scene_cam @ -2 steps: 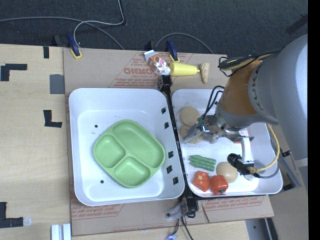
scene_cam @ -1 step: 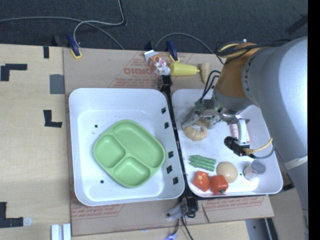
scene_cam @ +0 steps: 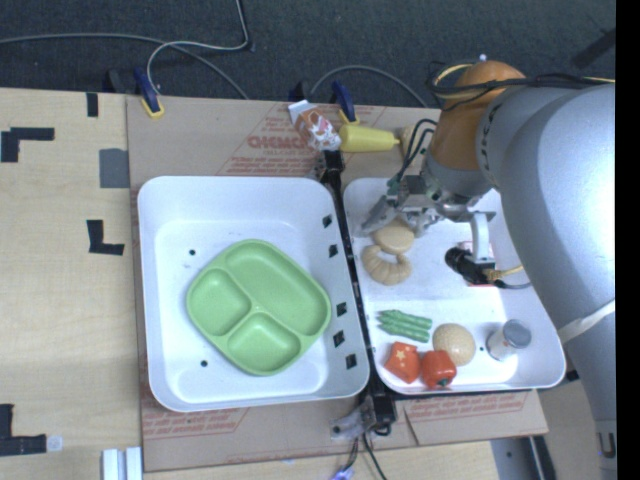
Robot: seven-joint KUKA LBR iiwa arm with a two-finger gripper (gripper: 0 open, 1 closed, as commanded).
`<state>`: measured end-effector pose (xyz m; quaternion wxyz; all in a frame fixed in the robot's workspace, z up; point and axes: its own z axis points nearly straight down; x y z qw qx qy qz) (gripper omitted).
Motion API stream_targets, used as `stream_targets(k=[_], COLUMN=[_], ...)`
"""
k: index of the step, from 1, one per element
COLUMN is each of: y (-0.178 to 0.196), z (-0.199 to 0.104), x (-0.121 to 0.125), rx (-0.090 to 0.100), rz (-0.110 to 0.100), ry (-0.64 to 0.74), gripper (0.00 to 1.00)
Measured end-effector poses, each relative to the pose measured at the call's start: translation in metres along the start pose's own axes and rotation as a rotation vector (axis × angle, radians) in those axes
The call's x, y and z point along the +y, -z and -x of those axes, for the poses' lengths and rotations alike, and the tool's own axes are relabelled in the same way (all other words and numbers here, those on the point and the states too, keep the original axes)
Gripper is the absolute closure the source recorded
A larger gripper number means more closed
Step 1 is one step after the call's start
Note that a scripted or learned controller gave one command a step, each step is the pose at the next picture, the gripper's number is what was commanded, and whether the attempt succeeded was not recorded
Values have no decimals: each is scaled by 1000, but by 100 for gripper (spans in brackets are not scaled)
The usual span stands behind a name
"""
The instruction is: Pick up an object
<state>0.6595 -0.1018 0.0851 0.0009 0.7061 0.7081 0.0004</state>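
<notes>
**Gripper low over the beige piece in the right bin**

Nearest us, at the front of the right bin [scene_cam: 530, 378], we see two red pieces [scene_cam: 420, 364] touching each other, well in front of the gripper, with a round tan ball [scene_cam: 454, 342] just behind them and a small grey metal can [scene_cam: 510, 339] off to the arm's side. A little farther back lies a bunch of green beans [scene_cam: 403, 322]; its long axis runs across the bin, tilted slightly, one end toward the divider and the other toward the ball.

Farther again, a beige knotted piece [scene_cam: 388, 255] sits directly below the gripper [scene_cam: 400, 214], its upper lump touching or almost touching the grey finger parts; we cannot tell which. It looks like two stacked lumps, so its long axis runs front to back. The gripper's fingers are too blurred and too crowded by the wrist for us to judge how they stand, and we cannot see anything between them. A black part [scene_cam: 468, 261] beside the gripper, on the arm's side, is hard to identify.

The big grey arm [scene_cam: 560, 198] hides the bin's far right corner and runs off the edge.

Across the divider, well away from the gripper, a green sectioned plate [scene_cam: 258, 306] lies in the left bin [scene_cam: 165, 268]. Farthest back, beyond the bins, a yellow object [scene_cam: 365, 139] rests on the cardboard
</notes>
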Motion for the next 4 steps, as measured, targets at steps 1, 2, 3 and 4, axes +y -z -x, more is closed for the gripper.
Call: stream_targets(k=[1, 2, 3, 4], y=[0, 0, 0, 10], z=[0, 2, -1, -1], x=[0, 9, -12, -12], rx=[-1, -1, -1, -2], rz=[-1, -1, -1, -1], ry=[-1, 0, -2, -1], gripper=[0, 0, 0, 100])
